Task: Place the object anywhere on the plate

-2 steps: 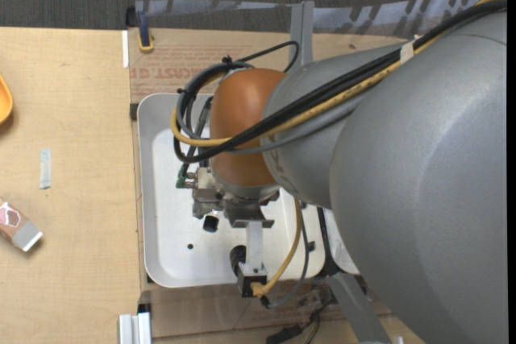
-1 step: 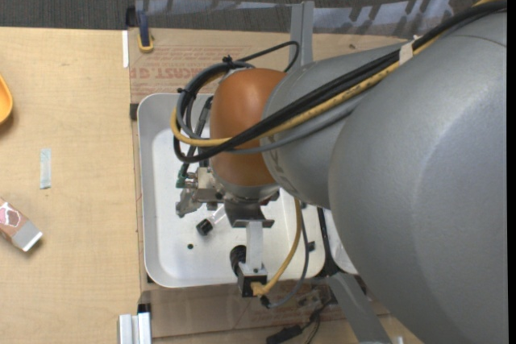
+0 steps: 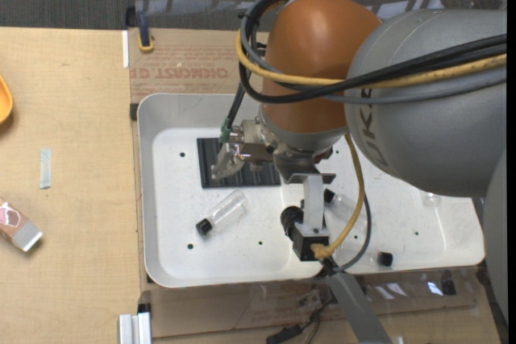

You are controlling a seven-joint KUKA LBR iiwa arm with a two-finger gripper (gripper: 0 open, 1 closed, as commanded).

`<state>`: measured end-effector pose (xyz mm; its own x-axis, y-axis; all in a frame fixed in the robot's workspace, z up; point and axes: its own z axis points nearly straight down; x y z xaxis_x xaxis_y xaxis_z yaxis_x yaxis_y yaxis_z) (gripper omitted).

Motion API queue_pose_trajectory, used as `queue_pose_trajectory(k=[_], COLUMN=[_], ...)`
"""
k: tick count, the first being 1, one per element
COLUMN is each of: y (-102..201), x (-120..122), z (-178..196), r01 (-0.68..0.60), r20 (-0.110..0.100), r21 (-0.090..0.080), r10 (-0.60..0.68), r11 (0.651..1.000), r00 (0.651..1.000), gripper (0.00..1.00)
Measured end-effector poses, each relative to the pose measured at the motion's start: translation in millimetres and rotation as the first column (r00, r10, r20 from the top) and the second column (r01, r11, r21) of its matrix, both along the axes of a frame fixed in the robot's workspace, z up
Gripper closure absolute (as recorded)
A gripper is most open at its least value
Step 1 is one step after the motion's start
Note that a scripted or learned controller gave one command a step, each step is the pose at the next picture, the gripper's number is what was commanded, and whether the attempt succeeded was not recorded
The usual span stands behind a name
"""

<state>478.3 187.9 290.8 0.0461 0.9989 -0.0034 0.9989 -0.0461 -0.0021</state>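
Note:
A clear plastic tube with a black cap (image 3: 219, 213) lies on the white bin floor, in the lower left part of the bin. Just above it, a flat black rectangular plate (image 3: 211, 171) rests on the bin floor; the arm covers its right part. My gripper (image 3: 228, 157) hangs over the plate's upper left area, its metal tip low above the dark surface. The large orange wrist band (image 3: 318, 60) hides most of the gripper body. The tube lies apart from the gripper, a short way below and to the left of it.
The white bin (image 3: 161, 197) has a raised rim all round. A small black piece (image 3: 385, 259) lies near its lower right rim. On the wooden bench to the left lie a clear strip (image 3: 45, 169) and a red and white item (image 3: 18, 225).

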Motion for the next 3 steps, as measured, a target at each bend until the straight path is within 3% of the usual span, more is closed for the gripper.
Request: queue_pose_trajectory(k=[1, 2, 3], y=[37, 40, 39], x=[38, 67, 151], z=[-190, -96, -63], r01=[-0.033, 0.222, 0.514], r20=[-0.001, 0.0, 0.001], r21=[0.001, -0.001, -0.002], r10=[0.033, -0.222, -0.514], r11=[0.999, 0.975, 0.858], r00=[0.999, 0.975, 0.858], gripper=[0.0, 0.0, 0.0])
